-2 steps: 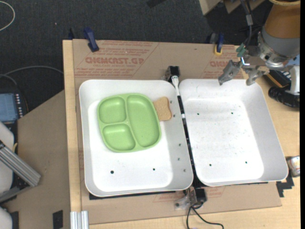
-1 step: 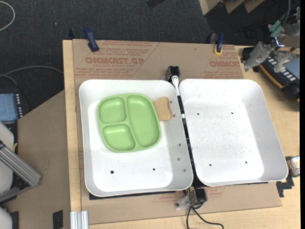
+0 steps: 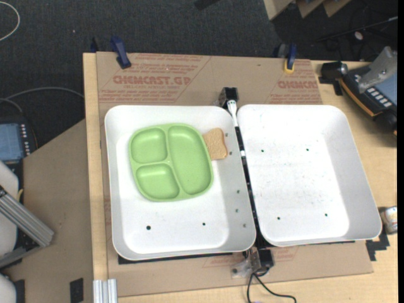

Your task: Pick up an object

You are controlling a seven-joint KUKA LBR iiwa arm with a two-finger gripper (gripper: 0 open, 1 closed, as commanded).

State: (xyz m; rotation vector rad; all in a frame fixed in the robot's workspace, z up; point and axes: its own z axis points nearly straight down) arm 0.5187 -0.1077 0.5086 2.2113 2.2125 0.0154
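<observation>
Robotics lab — clamped bench board [image 3: 189,74], twin white bins [image 3: 303,175], loose cables [image 3: 38,96], equip.

Small grey piece [image 3: 392,218] sat at the far right edge, near the right bin's [image 3: 297,188] lower corner; too little showed to tell whether it was arm.

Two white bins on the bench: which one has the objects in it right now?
The left shallow white bin. It holds a light green three-compartment plastic plate and a small tan sponge-like block touching the plate's right edge. The right shallow white bin shows only dark specks.
</observation>
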